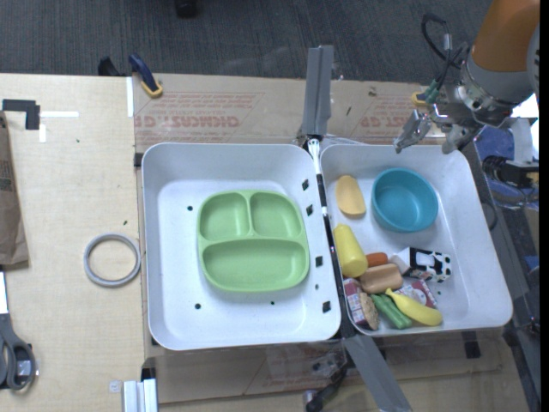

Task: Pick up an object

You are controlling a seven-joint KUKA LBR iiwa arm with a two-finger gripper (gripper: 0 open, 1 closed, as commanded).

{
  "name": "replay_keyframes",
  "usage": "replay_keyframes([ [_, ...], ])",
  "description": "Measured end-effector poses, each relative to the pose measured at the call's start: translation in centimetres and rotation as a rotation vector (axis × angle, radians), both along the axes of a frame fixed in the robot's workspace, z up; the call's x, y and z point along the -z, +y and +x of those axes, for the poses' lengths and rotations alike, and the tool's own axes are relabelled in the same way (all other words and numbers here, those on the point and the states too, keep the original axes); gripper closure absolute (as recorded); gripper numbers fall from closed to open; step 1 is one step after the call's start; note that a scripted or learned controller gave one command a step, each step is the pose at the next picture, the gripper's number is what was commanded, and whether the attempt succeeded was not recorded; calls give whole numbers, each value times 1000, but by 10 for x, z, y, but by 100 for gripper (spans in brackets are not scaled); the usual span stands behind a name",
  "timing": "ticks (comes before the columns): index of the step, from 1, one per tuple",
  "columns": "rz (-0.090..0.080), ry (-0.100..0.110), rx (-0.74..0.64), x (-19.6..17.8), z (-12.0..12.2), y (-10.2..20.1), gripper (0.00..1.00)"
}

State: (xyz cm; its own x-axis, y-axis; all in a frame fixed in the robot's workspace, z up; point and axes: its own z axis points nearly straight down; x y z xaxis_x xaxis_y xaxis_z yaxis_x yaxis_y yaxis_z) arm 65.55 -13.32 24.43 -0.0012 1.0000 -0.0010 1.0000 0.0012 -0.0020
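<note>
While the gripper (426, 134) hangs open, toys crowd the right bin (480, 230).

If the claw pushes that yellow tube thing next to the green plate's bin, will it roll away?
Probably a bit. The yellow cylinder looks round and lies on its side, so it may roll. The hot dog touching its lower end and the bin wall beside it would likely stop it soon.
</note>
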Motion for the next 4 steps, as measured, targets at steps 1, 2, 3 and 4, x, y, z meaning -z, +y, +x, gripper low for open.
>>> replay_keyframes([
  [1, 0, -4, -40, 151, 4, 33, 0],
  [2, -2, 0, -38, 140, 4, 30, 100],
  [3, -3, -8, -95, 148, -24, 36, 100],
  [4, -1, -2, -96, 152, -25, 38, 0],
])
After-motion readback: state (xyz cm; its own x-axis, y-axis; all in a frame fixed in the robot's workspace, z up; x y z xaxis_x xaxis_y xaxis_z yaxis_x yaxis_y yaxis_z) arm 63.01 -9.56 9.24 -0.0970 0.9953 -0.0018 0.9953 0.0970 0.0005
